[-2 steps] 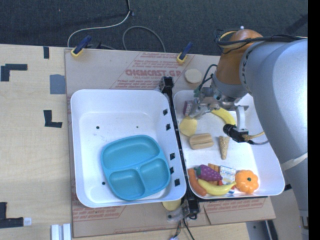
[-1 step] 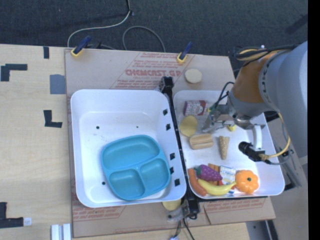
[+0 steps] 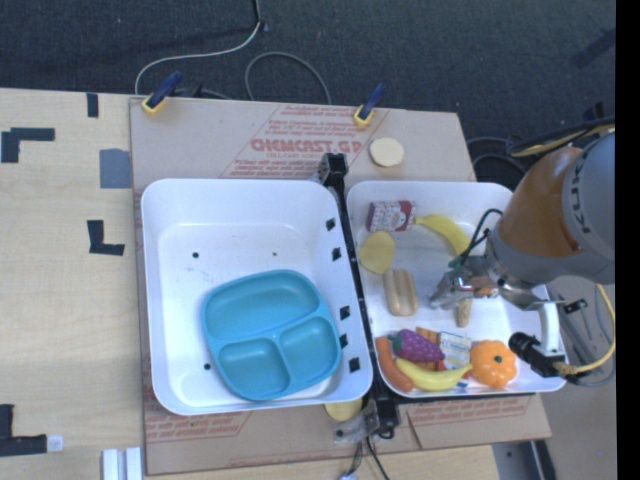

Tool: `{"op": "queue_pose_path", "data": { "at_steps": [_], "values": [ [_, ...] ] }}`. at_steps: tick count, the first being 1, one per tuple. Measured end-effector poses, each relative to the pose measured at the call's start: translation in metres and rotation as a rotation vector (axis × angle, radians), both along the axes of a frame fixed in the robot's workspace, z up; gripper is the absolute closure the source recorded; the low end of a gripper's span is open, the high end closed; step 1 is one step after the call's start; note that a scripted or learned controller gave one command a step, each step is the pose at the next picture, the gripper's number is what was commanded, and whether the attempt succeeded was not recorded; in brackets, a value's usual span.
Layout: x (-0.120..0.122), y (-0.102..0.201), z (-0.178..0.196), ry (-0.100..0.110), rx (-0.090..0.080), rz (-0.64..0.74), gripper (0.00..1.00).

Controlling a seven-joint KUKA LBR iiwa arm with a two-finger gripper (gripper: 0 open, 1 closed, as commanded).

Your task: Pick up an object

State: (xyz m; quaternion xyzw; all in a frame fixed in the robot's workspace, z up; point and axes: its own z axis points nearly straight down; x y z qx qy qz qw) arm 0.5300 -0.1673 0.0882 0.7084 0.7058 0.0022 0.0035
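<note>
Dark carpet behind, light wood desk (image 3: 60, 298) carrying a cardboard sheet (image 3: 290, 138) with 2 white bins side by side. Left bin (image 3: 170, 218) has a blue tray (image 3: 272, 333). Right bin (image 3: 500, 190) holds the toy food: jar (image 3: 390, 215), banana (image 3: 445, 231), yellow round piece (image 3: 377, 252), bread roll (image 3: 400, 292), grapes (image 3: 418, 346), carrot (image 3: 392, 364), a 2nd banana (image 3: 440, 376), orange pumpkin (image 3: 493, 362).

Pincer (image 3: 452, 290) sits low over mid right bin, just beside a small tan stick-like piece (image 3: 463, 313), roll to its left. Can't tell how far it's open; nothing visibly between its tips, so no grasp confirmed.

Likely target, judging by position: the tan piece or the roll. Both look like light hollow plastic, stiff, smooth, so they would slip or skid on the bin floor if nudged. Best hold: across the short width at mid length. Roll is the easier pick, wider and clear on both sides. Pumpkin and jar are rounder and would probably squirt out of a 2-finger pinch.
</note>
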Motion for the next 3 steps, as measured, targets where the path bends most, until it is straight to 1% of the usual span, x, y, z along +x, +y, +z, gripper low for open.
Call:
{"op": "queue_pose_path", "data": {
  "at_steps": [1,2,3],
  "values": [
    [0.004,-0.018,0.080,0.001,-0.002,0.004,1.00],
    [0.065,0.048,0.096,0.004,0.001,0.012,1.00],
    [0.061,0.044,0.094,0.009,0.002,0.005,0.00]
  ]
}}
